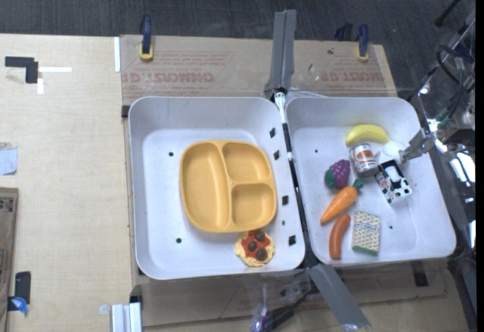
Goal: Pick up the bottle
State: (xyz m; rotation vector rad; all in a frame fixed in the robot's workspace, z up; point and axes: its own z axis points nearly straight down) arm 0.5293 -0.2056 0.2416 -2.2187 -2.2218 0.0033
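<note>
Bottle [393, 181] (black-white), right bin [431, 236], beside can [364, 158]

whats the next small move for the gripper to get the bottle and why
Probably a short shift toward the left bin, then down. The gripper sits in the right bin just beside the bottle, which lies between the banana and the grapes, not between its fingers.

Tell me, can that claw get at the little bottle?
Probably yes. The claw hangs close beside the bottle in the right bin, nothing between them, though the banana and grapes crowd the bottle's other sides.
</note>
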